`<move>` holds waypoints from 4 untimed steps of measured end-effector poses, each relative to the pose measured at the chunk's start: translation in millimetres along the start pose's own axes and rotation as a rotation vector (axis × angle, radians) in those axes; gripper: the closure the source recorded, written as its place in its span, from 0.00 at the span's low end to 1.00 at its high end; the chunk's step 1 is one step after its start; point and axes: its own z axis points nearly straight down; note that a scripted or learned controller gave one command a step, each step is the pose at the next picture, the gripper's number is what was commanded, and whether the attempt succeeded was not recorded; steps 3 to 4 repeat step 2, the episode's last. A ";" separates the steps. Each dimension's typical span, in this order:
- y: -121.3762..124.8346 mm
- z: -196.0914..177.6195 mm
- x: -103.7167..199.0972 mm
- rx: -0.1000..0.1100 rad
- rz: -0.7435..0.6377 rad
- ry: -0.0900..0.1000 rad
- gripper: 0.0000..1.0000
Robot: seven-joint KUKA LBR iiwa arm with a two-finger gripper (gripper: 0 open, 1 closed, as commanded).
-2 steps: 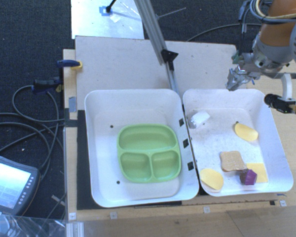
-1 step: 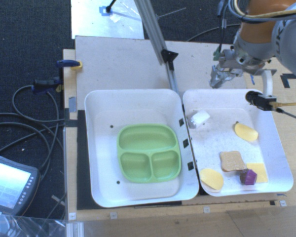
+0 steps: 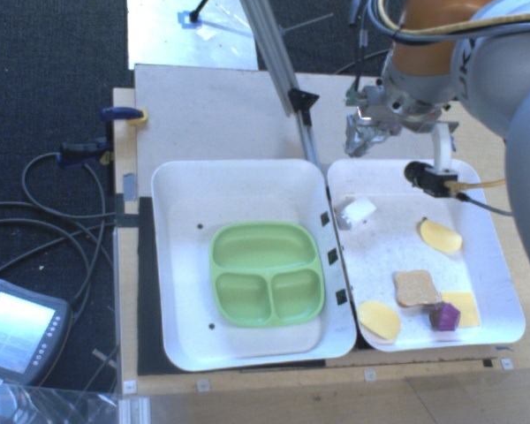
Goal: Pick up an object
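arm (image 3: 477, 51): grey, orange band; comes in from the right, wrist high over the far edge of the right bin.
counter (image 3: 203, 113): pale board under both bins.
left bin (image 3: 172, 237): white, shallow; carries the green tray.
right bin (image 3: 503, 263): white, shallow; carries all the loose pieces.
tray (image 3: 267, 273): green, three compartments, flat in the left bin, nothing visible in it.
gripper (image 3: 364, 135): hangs above the far left corner of the right bin, just past its rim, clear of every object. Spread or pressed together: cannot tell, metal too blurred and dark. Nothing visible in its grip.
toast (image 3: 415, 287): tan square, near middle of right bin, touching the purple piece at its near corner.
yellow oval, near (image 3: 379, 320): flat, at the near left of the right bin, close to the rim.
yellow oval, far (image 3: 440, 236): flat, right of centre, apart from the rest.
yellow square (image 3: 464, 308): flat, beside the purple piece on its right.
white piece (image 3: 357, 210): small, by the left wall of the right bin, the object nearest under the gripper.
purple piece (image 3: 443, 316): small block, between toast and yellow square.
progress: my read, early. All pieces lie on the bin floor; none lifted.
left to do: descend onto a piece, close on it, raise it. White piece looks the likeliest target, only by nearness.
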 end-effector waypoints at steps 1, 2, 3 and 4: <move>6.9 14.2 44.8 0.001 0.002 -0.001 1.00; 14.4 10.0 95.8 -0.002 0.001 0.000 1.00; 14.4 10.0 95.8 -0.002 0.001 0.000 1.00; 14.4 10.0 95.8 -0.002 0.001 0.000 1.00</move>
